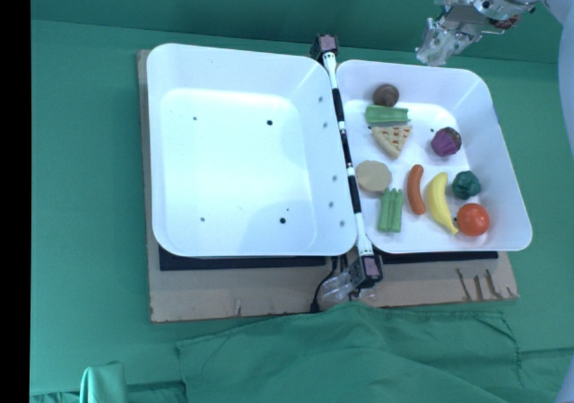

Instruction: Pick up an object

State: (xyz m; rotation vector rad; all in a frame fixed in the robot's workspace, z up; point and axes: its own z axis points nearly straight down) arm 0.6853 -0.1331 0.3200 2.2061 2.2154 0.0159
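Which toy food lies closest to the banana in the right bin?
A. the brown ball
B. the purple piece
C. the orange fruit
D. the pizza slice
C: the orange fruit lies right against the lower end of the banana, in the near right corner of the right bin.

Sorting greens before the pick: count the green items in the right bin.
3. A green block sits above the pizza slice, green stalks lie near the divider, and a dark green lump sits beside the banana.
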